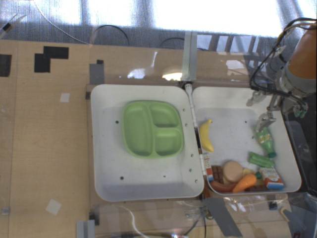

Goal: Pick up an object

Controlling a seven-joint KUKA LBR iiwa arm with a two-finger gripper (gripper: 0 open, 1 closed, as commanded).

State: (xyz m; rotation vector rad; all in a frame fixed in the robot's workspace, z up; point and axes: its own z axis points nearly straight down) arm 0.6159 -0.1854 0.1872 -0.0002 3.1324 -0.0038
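Right bin (233, 90) centre open – toys (245, 175) crowd near edge.

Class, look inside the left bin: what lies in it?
A green plate with three compartments lies in the left bin. The bin floor beneath the plate is covered, so anything there is hidden.

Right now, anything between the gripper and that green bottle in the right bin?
Nothing visible. The gripper sits directly over the top end of the green bottle, near the right bin's far right side. The banana and the pile of food toys lie apart from it.
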